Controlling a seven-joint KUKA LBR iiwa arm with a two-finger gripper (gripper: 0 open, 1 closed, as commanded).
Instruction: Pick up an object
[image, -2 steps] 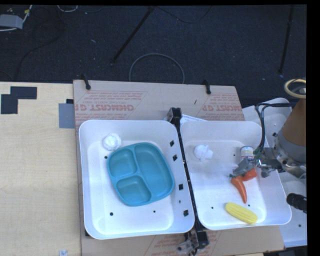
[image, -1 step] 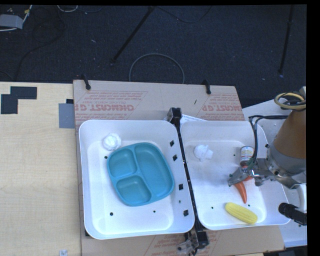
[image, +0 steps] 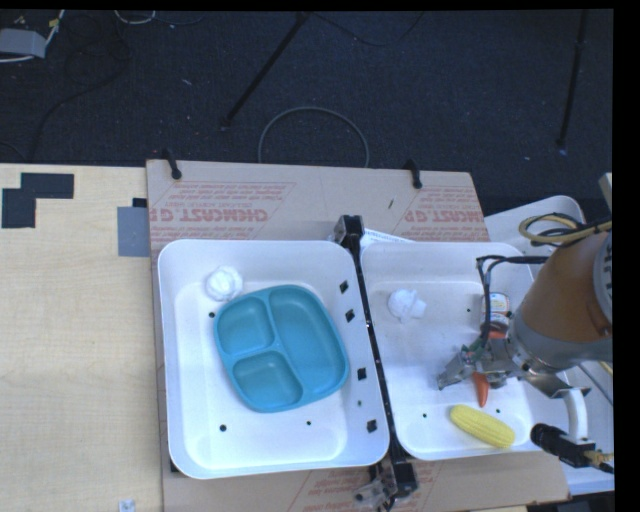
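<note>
The gripper (image: 478, 372), jaws spread low in the right bin (image: 440, 270) with a carrot (image: 481, 389) between them, sits just above the corn cob (image: 482, 425) at lower right, so closing off-centre could squeeze the tapered carrot out sideways.

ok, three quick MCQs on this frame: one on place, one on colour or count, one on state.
1. Where is the yellow corn cob?
A. On the blue tray
B. Near corner of the right bin
C. On the bench outside the bins

2. How many compartments has the blue tray?
A. Two
B. Three
C. Five

3. How does the blue tray lie?
A. Flat in the left bin, open side up
B. Upside down
C. Propped against the divider

Answers:
1 B, the cob lies by the right bin's near wall, below the pincer.
2 B, three hollows show.
3 A, its hollows face the camera.
</note>
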